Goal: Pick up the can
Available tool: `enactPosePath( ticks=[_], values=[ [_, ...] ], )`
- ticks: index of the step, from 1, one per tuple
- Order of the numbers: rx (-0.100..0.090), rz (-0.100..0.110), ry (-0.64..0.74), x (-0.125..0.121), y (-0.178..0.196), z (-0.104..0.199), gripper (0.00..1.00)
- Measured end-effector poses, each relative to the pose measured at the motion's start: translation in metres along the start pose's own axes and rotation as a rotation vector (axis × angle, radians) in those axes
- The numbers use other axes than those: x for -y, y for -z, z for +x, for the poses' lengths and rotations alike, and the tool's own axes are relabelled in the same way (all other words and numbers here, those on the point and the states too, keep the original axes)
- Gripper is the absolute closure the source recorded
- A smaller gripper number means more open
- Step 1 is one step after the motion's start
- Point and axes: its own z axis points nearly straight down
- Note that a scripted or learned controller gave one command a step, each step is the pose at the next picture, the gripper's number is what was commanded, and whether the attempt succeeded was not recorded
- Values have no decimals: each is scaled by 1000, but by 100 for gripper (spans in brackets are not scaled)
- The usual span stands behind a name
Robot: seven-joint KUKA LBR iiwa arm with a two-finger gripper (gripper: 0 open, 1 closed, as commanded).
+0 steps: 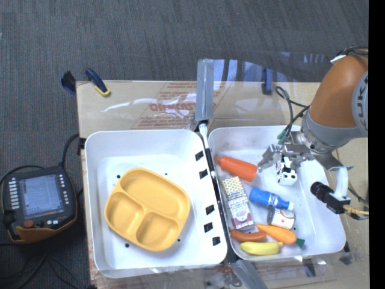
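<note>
The can (284, 218), small and pale with a reddish mark, lies in the right bin (322, 233) near its front, tucked between a blue bottle (269, 198) and a carrot (277, 232). My gripper (275, 161) hangs over the back middle of that bin, well behind the can and apart from it. Its fingers are spread open and hold nothing. A white die with black dots (288, 176) sits just below its right finger.
The right bin also holds an orange bottle (237, 166), a patterned carton (236, 203), a red sausage (247, 235) and a banana (261, 248). A yellow divided plate (147, 208) lies in the left bin (99, 155). A teach pendant (37, 202) rests at far left.
</note>
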Motion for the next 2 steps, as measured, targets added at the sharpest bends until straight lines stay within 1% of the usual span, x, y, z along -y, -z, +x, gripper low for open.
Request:
enactPosePath(
  ticks=[1,2],
  values=[
    [0,-1,54,59,-82,-39,0],
    [-1,-7,-1,94,-101,-79,0]
  ],
)
